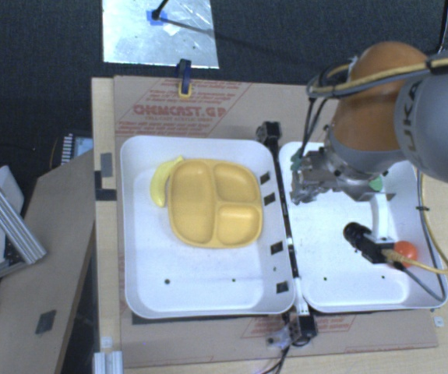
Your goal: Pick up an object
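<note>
The bench carries two shallow white bins side by side on a cardboard sheet printed in red.

Left bin:
- A yellow divided plate with three compartments lies flat near the middle of the bin.
- A banana lies along the plate's left edge, touching it or partly tucked under it; which of the two cannot be told.

Right bin:
- The arm reaches in from the right, with its orange band above the bin's far side.
- The gripper is positioned low over the bin's far left area, close to the divider between the bins.
- The state of the claw cannot be told from this view, and no item is visible in it.
- A small orange object, rounded, lies near the bin's right wall, well apart from the gripper.
- A small green item shows at the wrist's edge; its kind cannot be told.
</note>
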Tool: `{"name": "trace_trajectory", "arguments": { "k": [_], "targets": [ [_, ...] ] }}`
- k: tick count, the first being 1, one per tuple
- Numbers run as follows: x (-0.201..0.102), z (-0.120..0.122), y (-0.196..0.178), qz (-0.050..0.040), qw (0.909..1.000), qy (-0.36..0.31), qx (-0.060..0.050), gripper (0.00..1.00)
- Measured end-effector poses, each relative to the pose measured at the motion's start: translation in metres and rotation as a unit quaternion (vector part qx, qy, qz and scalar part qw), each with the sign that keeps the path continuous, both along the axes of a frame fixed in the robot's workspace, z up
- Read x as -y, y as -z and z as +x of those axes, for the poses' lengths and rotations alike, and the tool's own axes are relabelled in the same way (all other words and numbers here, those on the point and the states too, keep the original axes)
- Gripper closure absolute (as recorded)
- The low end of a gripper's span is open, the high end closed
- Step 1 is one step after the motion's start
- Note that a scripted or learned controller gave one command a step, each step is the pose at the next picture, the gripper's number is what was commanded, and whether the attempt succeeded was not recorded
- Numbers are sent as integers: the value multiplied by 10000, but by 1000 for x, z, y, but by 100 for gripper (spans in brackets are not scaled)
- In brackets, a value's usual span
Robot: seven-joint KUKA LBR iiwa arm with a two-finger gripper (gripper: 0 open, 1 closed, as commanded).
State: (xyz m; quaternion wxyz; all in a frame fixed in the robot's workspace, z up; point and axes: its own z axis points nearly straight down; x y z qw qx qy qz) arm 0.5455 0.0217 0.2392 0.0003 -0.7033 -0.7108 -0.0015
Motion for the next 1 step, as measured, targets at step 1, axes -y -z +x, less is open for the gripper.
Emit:
{"name": "trace_trajectory", "arguments": {
  "k": [1],
  "targets": [
    [-54, -13, -2, 1, 10000, -3, -6, 100]
  ]
}}
